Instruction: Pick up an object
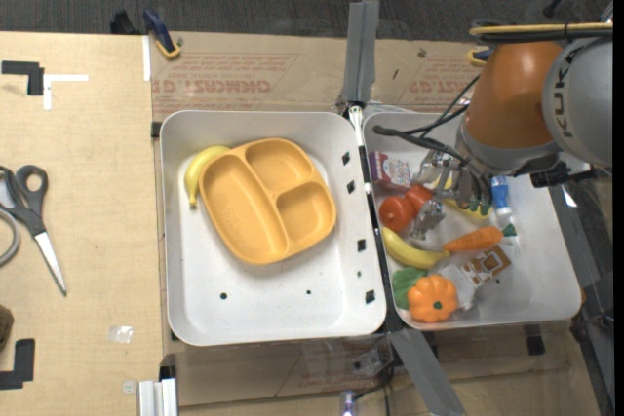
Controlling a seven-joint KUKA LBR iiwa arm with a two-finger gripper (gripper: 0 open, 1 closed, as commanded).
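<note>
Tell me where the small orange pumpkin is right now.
The pumpkin sits in the right bin, near its front edge, just below the banana and beside a green item.

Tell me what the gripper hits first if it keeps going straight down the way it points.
Probably the toy tomato. The gripper points down into the right bin, its tip beside the tomato and above the toy banana. Depth is unclear from this slanted view, so it could meet the banana instead.
</note>
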